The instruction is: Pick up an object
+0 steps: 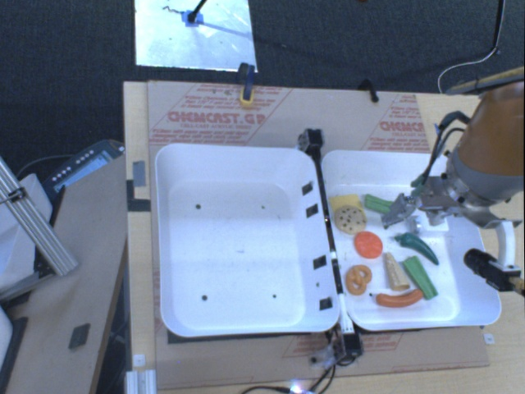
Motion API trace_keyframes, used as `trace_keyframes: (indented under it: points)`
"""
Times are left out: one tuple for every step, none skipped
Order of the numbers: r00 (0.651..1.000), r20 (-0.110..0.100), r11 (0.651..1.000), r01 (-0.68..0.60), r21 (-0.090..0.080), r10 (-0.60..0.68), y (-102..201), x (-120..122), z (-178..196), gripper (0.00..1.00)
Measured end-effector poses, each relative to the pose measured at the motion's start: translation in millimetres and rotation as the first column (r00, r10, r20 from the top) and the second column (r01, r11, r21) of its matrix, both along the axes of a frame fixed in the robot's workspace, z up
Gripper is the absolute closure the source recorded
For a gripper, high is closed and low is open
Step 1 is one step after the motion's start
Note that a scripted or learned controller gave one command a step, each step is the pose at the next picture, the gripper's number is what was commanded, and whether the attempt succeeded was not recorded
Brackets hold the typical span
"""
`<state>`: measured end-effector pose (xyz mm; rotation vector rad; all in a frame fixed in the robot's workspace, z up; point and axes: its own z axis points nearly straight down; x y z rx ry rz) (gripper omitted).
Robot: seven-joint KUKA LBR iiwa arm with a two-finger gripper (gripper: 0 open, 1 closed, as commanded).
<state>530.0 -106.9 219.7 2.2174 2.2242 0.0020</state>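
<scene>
I see the arm reaching in over the right bin, and I take that bin as my landmark. The pincer hangs over the bin's upper middle, just above a dark green pepper; whether it is released or clenched I cannot tell, and I see nothing between its tips. Inside the bin, toward its left wall, lie a yellow cheese wedge, a red tomato slice and a pretzel. Near its front wall rests a sausage, with a green stick just above it. To the bin's left, on the same tabletop, sits the left bin.
</scene>
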Motion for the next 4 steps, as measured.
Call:
trace_keyframes:
  points:
    - [1.0,-0.008,1.0,0.002,0.002,-0.002,20,-25,-142,0.0]
    - [1.0,-0.003,1.0,0.005,0.0,-0.005,-20,-44,-136,0.0]
    - [1.0,0.002,1.0,0.001,0.0,-0.001,-18,-42,-125,1.0]
    - [1.0,0.004,1.0,-0.006,-0.001,0.006,25,10,-106,1.0]
